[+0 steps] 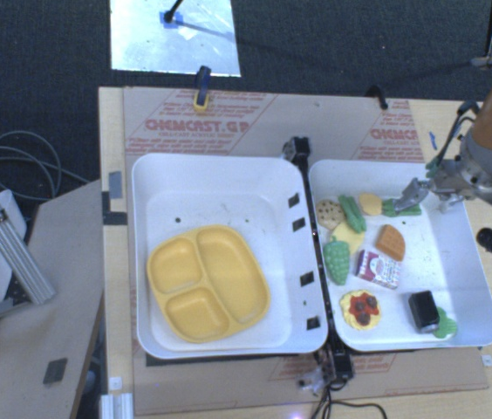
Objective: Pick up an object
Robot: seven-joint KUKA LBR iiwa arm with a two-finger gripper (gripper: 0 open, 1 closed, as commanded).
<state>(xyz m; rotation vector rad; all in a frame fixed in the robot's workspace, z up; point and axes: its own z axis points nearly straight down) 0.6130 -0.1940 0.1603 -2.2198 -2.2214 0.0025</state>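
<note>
The right bin (468, 269) holds several toy foods. Among them are a cookie (328, 210), a green pickle (351, 212), an orange bread slice (391, 241), a small carton (378, 269), a pizza piece (361, 308) and a black block (423, 309). My gripper (415, 192) reaches in from the right over the bin's far part. Its tip sits right against a small green piece (400, 205). Whether the green piece is held cannot be made out.
The left bin (228, 177) holds a yellow divided plate (207, 282). A black divider with clips (309, 251) runs between the bins. A green broccoli piece (445, 326) lies in the right bin's near corner. A yellow clamp (201, 90) sits on the board behind.
</note>
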